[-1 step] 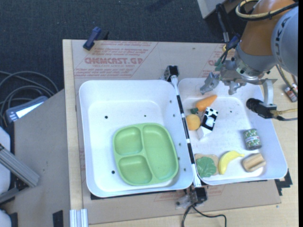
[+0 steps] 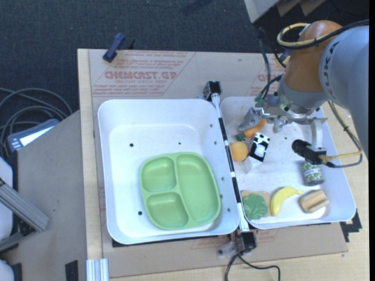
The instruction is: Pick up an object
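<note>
Brown board point(image 2: 146, 75) over dark carpet point(image 2: 53, 16) bears two white bins point(image 2: 117, 127); tool point(image 2: 262, 120) grip unclear.

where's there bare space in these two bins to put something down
The left bin has bare floor behind and left of the green divided plate. The right bin is crowded: gripper at the back, orange ball and black-and-white toy by the divider, banana and bread roll along the front. A small bare patch lies mid-bin.
</note>
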